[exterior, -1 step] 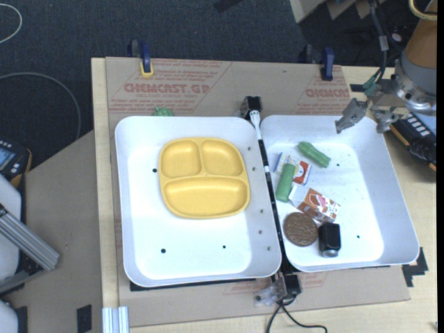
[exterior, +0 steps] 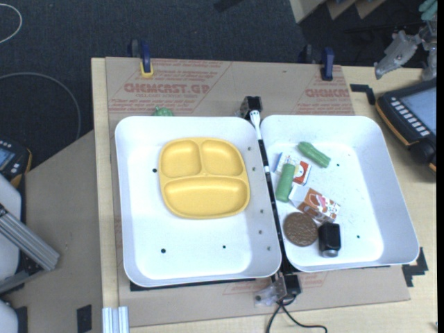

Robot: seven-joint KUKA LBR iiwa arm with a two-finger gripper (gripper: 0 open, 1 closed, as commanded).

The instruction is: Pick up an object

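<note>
Yellow tray (exterior: 205,177) in left bin (exterior: 139,186)

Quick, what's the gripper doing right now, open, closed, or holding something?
Gripper: cannot be told from this camera view. The objects lie loose in the right bin.

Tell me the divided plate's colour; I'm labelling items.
Yellow: the plate in the left bin shows plainly in the camera view.

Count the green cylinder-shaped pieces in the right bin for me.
2. One green cylinder lies tilted near the right white bin's back; the other green cylinder lies nearly upright in the view, beside the small cartons. None seem hidden.
</note>
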